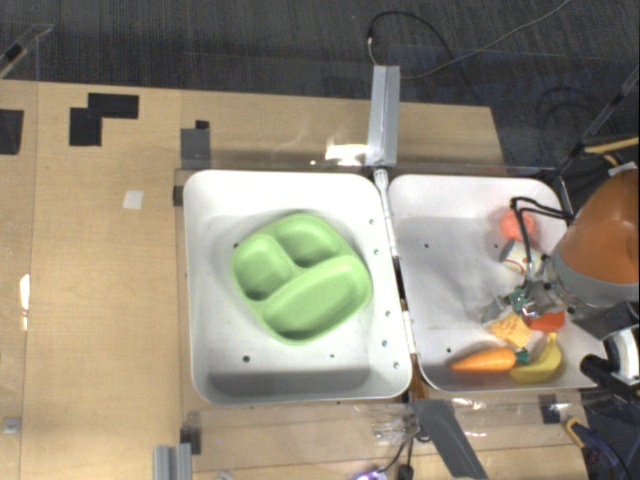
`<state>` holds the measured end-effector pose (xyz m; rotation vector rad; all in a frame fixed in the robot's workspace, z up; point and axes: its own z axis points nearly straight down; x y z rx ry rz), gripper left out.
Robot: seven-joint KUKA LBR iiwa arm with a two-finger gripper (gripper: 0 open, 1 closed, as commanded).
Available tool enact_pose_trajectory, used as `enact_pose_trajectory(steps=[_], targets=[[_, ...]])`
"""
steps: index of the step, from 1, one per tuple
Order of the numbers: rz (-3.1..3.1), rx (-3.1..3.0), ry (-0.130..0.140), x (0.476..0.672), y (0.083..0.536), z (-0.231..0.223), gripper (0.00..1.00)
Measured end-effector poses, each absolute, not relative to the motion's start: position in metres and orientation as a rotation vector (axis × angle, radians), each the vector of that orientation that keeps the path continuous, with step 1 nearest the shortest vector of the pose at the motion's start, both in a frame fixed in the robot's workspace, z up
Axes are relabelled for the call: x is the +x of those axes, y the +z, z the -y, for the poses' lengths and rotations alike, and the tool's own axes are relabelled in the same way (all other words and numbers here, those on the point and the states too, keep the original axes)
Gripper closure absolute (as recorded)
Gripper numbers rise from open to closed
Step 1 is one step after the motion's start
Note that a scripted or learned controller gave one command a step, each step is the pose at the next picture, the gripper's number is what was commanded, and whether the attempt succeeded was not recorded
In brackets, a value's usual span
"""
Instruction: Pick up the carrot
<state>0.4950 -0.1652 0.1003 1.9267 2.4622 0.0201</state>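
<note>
The carrot (484, 360) lies on its side at the lower edge of the right bin (450, 238), toward the lower right of the frame; its right end touches a yellow banana (541, 362); a yellow wedge (508, 329) sits just above it; the claw (524, 296) hangs over the toys near the bin's right side, above the carrot and apart from it; whether it is wide or narrow I cannot tell; a pink toy (517, 225) lies higher up; the left bin (210, 268) carries a green divided plate (300, 276); both bins rest on the table (90, 298).
</note>
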Motion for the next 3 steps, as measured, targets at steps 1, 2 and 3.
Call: enact_pose_trajectory(steps=[1,2,3], targets=[[-2.672,1.633,0.013,0.492,0.09,0.193,1.0],[-2.667,1.631,0.012,0.493,0.09,0.194,0.0],[-2.663,1.63,0.016,0.495,0.101,0.193,1.0]])
